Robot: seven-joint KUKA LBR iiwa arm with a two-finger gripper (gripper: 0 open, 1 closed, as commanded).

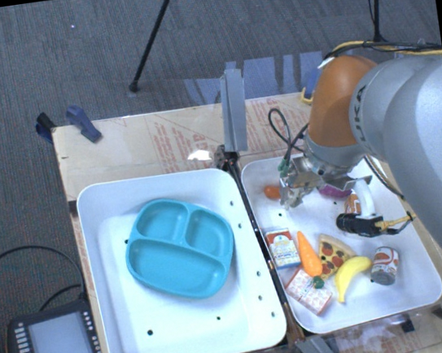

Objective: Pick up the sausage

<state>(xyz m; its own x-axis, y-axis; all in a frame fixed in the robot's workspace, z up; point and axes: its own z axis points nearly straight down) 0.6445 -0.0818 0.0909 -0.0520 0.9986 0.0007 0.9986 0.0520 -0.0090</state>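
Camera view: hovering my gripper [292, 191] over right bin [424, 281], upper left area. Can't tell finger state. Sausage [273, 192], I'm judging, lying just left of me, touching or nearly; long axis unclear.

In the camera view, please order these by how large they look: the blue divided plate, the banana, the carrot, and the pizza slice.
1. blue divided plate, by far the largest.
2. banana.
3. carrot and pizza slice: these look alike in size, and the carrot overlaps the slice, so I leave them unranked.
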